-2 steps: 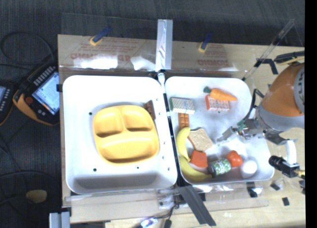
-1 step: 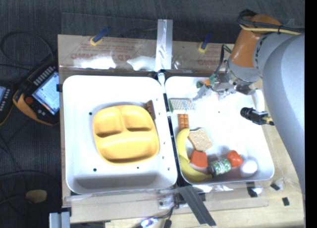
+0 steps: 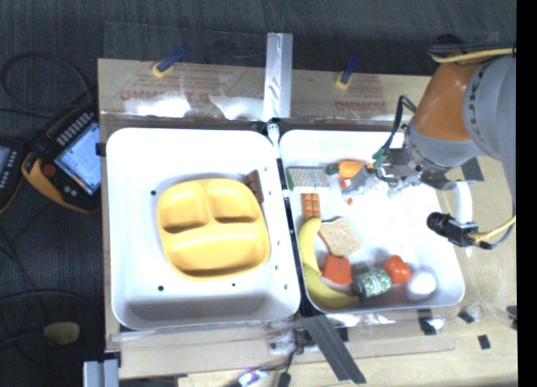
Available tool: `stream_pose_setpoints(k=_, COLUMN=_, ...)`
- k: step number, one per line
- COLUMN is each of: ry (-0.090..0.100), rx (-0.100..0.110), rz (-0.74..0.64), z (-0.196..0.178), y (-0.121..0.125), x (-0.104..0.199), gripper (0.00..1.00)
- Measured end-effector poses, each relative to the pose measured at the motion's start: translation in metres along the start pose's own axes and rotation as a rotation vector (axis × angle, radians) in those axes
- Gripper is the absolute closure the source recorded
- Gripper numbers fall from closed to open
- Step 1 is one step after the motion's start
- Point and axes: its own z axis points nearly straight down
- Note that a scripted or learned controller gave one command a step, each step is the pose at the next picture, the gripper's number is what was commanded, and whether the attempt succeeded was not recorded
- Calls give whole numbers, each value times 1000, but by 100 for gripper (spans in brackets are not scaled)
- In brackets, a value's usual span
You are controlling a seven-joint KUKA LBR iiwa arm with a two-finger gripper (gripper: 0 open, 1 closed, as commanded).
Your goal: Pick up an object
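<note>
Nearest, along the 6 o'clock edge of the right bin (image 3: 419, 226), a cluster of toy food lies packed together. A white egg (image 3: 421, 284) sits at about 5 o'clock, with a red tomato (image 3: 398, 270) just beside it. A green can (image 3: 372, 282) lies on its side against the tomato. Next to the can is a red wedge (image 3: 337, 270), which rests on a banana (image 3: 309, 247) curving up the bin's 7-to-9 o'clock side. A slice of bread (image 3: 339, 238) overlaps the banana's inner curve.

Farther back, an orange-brown bar (image 3: 310, 205) lies at 9 o'clock beside the wall. Beyond it, a grey-green mesh card (image 3: 306, 178) sits at 10 o'clock. A small orange piece (image 3: 351, 168) lies at about 11 o'clock.

The gripper (image 3: 377, 167) hangs low just beside that orange piece, on its 3 o'clock side. Whether they touch is unclear, and I cannot tell whether the gripper is spread or closed, or whether anything is held. The arm (image 3: 445, 104), with its orange band, comes in from 2 o'clock.

In the left bin (image 3: 134, 209), a yellow divided tray (image 3: 214, 226) fills the middle. A small brown piece (image 3: 253, 184) touches its 1 o'clock corner.
</note>
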Motion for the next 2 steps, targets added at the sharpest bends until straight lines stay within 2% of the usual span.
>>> stream_pose_setpoints(k=1, ry=0, rx=-2, rz=26, z=-95, y=-8, x=-13, gripper=0)
stream_pose_setpoints(k=2, ry=-1, rx=1, rz=91, z=7, y=43, x=-22, gripper=0)
